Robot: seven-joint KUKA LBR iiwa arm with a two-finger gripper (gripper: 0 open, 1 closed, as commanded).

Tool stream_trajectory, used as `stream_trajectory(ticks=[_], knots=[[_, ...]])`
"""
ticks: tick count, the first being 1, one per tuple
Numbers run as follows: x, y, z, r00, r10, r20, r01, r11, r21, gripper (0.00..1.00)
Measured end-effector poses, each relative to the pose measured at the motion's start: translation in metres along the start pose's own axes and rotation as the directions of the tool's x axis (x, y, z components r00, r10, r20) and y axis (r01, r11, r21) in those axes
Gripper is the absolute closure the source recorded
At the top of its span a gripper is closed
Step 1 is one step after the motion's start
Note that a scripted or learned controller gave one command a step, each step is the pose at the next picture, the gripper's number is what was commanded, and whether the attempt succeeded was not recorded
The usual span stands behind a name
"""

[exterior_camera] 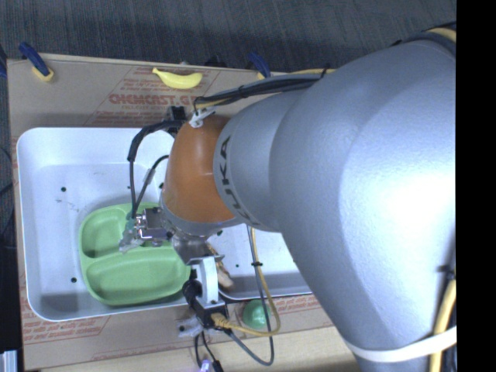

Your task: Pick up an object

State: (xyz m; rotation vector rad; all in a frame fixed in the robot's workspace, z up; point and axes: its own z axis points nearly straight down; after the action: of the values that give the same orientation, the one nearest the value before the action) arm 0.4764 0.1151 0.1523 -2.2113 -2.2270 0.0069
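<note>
A dark carpeted floor (155, 14) runs across the top of the frame. Below it the bench (101, 353) is covered by brown cardboard (116, 91) printed in red, held at its upper edge by blue clamps (35, 60). A yellow banana (177, 77) lies on the cardboard at the upper middle.

A shallow white bin (46, 169) sits at the left. In its lower part lies a green dish (132, 277) with two compartments, close to the bin's lower rim.

The grey arm (356, 192) fills the right and middle of the frame, its orange band at the centre. The pincer (146, 231) sits below the band, over the dish's upper edge; whether it is spread or pressed together I cannot tell, as the wrist hides it. A small green ball (254, 314) rests at the lower middle, just outside the rim.
</note>
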Motion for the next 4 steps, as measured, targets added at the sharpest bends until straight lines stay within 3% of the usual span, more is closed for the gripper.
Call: stream_trajectory(ticks=[1,2,3,4], knots=[[0.063,0.0,-0.152,1.0,-0.002,-0.002,0.002,1.0,-0.009,0.0],[0.037,-0.001,0.017,1.0,0.0,0.001,0.0,1.0,0.002,0.0],[0.082,0.028,0.043,1.0,-0.002,0.001,0.002,1.0,-0.001,0.0],[0.104,0.006,0.057,1.0,-0.004,-0.004,0.004,1.0,-0.023,0.0]])
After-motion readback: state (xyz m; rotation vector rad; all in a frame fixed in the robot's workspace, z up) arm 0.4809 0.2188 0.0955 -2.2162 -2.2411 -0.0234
